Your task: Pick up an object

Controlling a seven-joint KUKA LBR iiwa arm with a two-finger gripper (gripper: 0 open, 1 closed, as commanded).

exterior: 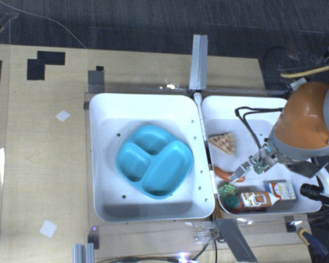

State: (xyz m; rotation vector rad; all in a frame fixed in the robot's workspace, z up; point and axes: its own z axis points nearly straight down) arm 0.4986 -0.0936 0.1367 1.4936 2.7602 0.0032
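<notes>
We see the arm [304, 122] reaching in over the right bin [263, 106], its gripper [240, 174] low in the bin just above an orange-red piece [222, 173] that lies by the bin's left wall, touching or nearly touching it. A sandwich wedge [222, 142] sits further up that side, while a green, leafy-looking item [228, 190], a bottle with an orange label [257, 199] and a small carton [281, 190] crowd the near edge. The left bin [107, 201] holds a blue three-compartment tray [154, 160], and nothing shows between the gripper's tips.
</notes>
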